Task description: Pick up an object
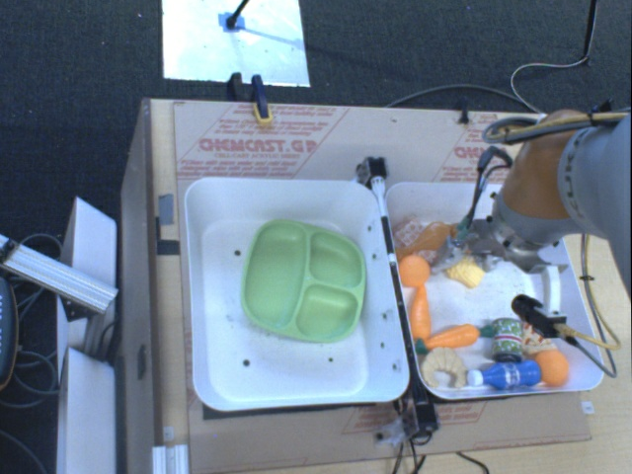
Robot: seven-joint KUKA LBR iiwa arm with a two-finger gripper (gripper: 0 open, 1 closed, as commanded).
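Observation:
My gripper (458,256) reaches from the right into the right bin (583,294) and sits low at its far middle. It hangs just over a pale yellow piece (467,275), with an orange ball (415,270) to the left. A translucent orange piece (431,235) lies behind the gripper. Toward the bin's front are two carrots (422,314) (452,337), a croissant (444,365), a blue bottle (506,374), a small printed can (507,336) and an orange fruit (553,366). The wrist hides whatever lies directly under it.
The left bin (212,265) holds a green divided plate (304,279) in its middle. A black rail (387,235) runs between the two bins. The grey arm with its orange band (538,181) covers the right bin's far right corner.

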